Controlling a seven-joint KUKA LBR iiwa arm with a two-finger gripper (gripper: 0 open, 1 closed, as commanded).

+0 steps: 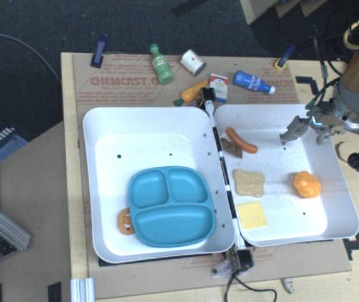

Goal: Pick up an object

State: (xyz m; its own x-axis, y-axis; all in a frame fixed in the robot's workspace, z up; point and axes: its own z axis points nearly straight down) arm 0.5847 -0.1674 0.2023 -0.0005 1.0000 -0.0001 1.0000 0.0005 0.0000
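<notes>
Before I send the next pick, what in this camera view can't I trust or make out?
- Pretzel in the left bin: mostly hidden under the blue divided plate.
- Dark item beside the hot dog, right bin: too small to identify.
- Gripper: blurred; jaws' state unreadable.
- Arm: cut off by the right edge.
- Small carton behind the bins: label too small to read.
</notes>
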